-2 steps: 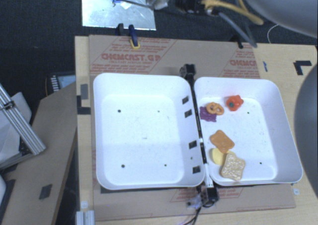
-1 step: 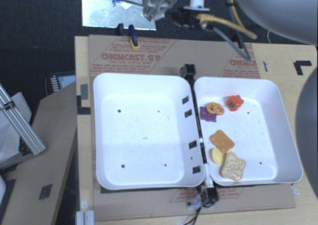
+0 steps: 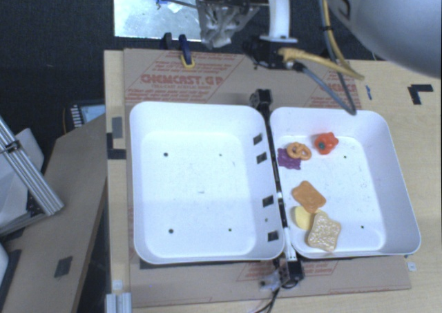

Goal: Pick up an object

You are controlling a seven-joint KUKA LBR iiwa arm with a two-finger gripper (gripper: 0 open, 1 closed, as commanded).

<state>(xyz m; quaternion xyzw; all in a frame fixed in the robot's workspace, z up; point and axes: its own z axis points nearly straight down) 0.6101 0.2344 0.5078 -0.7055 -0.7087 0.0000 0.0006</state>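
The right bin [image 3: 387, 187] holds several toy foods along its left side. A red-orange pepper [image 3: 326, 142] lies at the back, beside a brown pretzel [image 3: 298, 150] that rests on a purple piece [image 3: 286, 160]. Nearer the front are an orange cracker [image 3: 309, 196], a pale yellow piece [image 3: 301, 217] and a tan bread slice [image 3: 323, 231], close together. My gripper [image 3: 219, 25] hangs high beyond the far edge of the left bin [image 3: 193, 180], well away from all the items and blurred.
Both bins sit on a printed cardboard sheet [image 3: 186, 78]. Yellow and grey cables [image 3: 324, 70] run behind the right bin. A blue clamp [image 3: 185, 48] stands at the cardboard's far edge. An aluminium frame [image 3: 27, 173] leans at the left.
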